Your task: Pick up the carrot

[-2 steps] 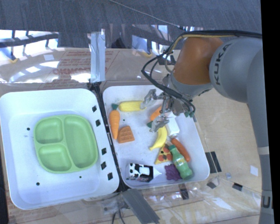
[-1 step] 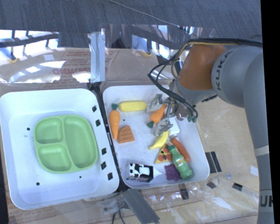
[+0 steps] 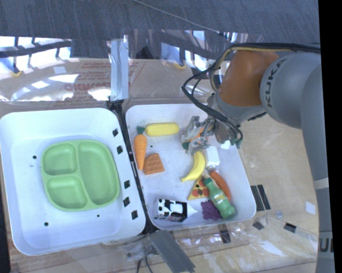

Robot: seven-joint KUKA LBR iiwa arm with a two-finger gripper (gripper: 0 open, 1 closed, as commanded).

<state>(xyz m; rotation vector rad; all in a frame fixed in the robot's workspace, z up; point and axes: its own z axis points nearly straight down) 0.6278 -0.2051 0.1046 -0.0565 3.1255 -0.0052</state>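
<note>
Up in the right bin (image 3: 158, 112), near its top right part, the robot's hand (image 3: 198, 133) hangs low over the white floor, and I cannot tell how wide it is open or if it has hold of anything. Behind it is the big grey arm (image 3: 289, 91) with its orange band (image 3: 242, 77), coming in from the right. The carrot (image 3: 140, 150) lies on the far left side of the same bin, close to the wall between the two bins, with its green top pointing up. It is well apart from the hand and off to the hand's left. Right beside the carrot is a brown wedge of bread (image 3: 153, 164). A yellow corn cob (image 3: 162, 129) lies between the carrot's top and the hand. Just below the hand is a banana (image 3: 195, 168). Lower down are a pizza slice (image 3: 198, 190), a second orange carrot-like toy (image 3: 220, 183), a green bottle (image 3: 222, 204), purple grapes (image 3: 209, 211) and a black and white milk carton (image 3: 172, 209). In the left bin (image 3: 16, 148) sits a green plate (image 3: 80, 174) with three parts.
</note>
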